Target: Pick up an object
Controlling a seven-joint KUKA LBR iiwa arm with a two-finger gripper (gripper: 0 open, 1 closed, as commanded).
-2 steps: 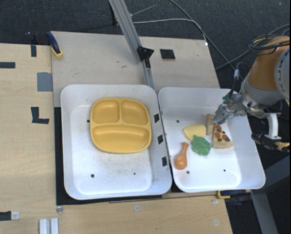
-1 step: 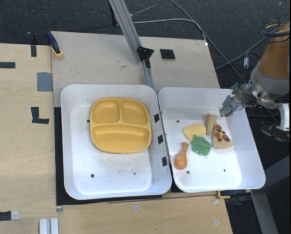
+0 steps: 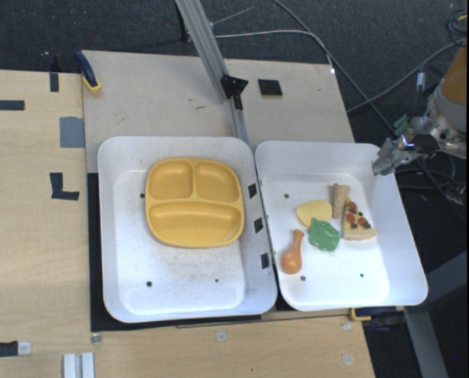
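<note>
Where the arm enters: gripper [image 3: 385, 161] over right bin [image 3: 392, 286] rim (finger state unclear)
Right bin: pizza slice [image 3: 356, 222], drumstick [image 3: 293, 252], green piece [image 3: 324, 235]
Left bin [image 3: 116, 235]: yellow tray [image 3: 194, 201]

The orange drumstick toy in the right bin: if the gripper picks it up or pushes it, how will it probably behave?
The orange drumstick looks like moulded plastic, so probably stiff and light. Its rounded, bulbous end suggests it may roll or pivot when pushed, and could slip from a grip there; the narrower shaft seems safer. It lies beside the green piece, which a push might shift.

Wooden bench [image 3: 30, 235] bears 2 white bins: left [image 3: 116, 290], right [image 3: 392, 282], side by side
</note>
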